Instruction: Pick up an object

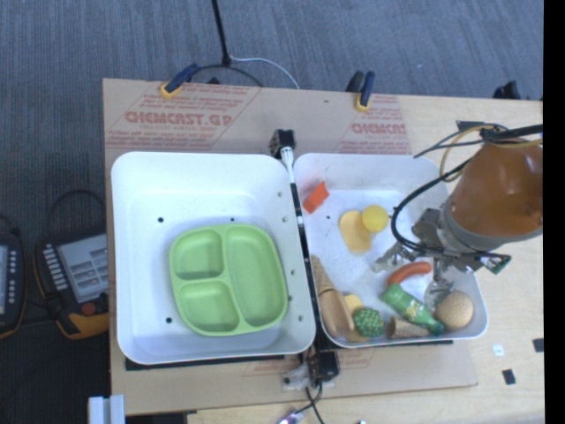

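Note:
The right bin [388, 179] holds several toy foods. A red pepper-like piece [409, 273] lies near its front right. My gripper [413, 270] hangs low over that piece, below the orange band [499, 193] of the arm. Its fingers [388, 259] stand spread on either side of the red piece, open and not closed on it. Just in front lie a green bottle-shaped toy [411, 308] and a round brown bun [455, 308].
A yellow ball [374, 218], a flat yellow piece [355, 233] and an orange block [315, 196] sit further back in the right bin. A tan cone [331, 303] and a green broccoli [369, 322] lie at the front. The left bin [141, 201] holds a green divided plate [229, 278].

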Controlling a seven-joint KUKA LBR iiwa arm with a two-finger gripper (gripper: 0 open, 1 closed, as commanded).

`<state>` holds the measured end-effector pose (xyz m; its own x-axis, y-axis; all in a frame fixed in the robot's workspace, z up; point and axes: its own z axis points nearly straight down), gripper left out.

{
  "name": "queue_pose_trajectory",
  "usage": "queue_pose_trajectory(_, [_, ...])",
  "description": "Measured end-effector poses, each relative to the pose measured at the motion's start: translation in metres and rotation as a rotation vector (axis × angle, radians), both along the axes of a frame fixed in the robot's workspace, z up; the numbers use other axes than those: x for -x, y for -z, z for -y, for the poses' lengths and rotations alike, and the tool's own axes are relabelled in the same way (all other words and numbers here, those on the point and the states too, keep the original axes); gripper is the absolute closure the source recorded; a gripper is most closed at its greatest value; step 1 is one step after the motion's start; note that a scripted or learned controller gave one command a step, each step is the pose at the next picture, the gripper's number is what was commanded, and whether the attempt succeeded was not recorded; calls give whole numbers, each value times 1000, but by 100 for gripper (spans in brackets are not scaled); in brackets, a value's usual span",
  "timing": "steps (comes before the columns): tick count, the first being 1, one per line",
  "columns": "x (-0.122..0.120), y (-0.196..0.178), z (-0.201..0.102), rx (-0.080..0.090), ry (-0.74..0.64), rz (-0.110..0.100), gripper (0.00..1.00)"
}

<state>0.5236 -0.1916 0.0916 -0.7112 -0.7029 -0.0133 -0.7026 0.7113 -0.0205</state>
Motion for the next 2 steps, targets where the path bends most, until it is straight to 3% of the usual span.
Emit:
queue_pose_trajectory(1, [-2,-11,-1,-2,3,2,100])
queue_pose_trajectory(2, [6,-76,-49,-5,-189,-22,100])
